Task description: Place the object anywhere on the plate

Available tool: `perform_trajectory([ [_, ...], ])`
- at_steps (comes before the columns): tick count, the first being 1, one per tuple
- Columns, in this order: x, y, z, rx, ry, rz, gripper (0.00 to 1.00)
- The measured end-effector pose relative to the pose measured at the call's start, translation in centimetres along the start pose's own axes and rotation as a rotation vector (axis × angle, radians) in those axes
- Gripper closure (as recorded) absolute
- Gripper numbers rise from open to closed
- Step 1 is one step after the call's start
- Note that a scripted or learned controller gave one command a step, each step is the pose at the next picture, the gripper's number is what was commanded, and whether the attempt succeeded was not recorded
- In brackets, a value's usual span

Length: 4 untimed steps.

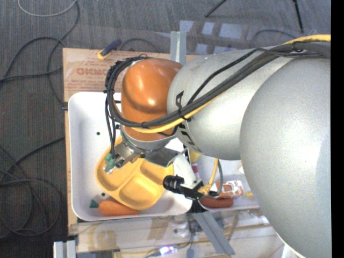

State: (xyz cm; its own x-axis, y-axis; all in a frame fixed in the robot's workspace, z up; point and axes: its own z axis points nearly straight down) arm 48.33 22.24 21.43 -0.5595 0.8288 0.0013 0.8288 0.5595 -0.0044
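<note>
A yellow divided plate lies in the front part of the left white bin. An orange carrot with a green end rests on the bin floor against the plate's front edge. My gripper hangs low over the plate's back-left part, mostly hidden under the orange wrist band and the grey arm. A small green bit shows at the gripper's left side, just over the plate's rim; what it belongs to is unclear.
The big grey arm covers most of the right bin. A red sausage-like item and a small white and orange object lie at that bin's front. Black cables loop beside the wrist.
</note>
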Motion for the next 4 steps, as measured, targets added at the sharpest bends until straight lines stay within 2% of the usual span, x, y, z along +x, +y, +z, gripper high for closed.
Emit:
perform_trajectory([
  [4, 0.4, 0.0, -3.1, 0.014, 0.007, -0.005, 1.0],
])
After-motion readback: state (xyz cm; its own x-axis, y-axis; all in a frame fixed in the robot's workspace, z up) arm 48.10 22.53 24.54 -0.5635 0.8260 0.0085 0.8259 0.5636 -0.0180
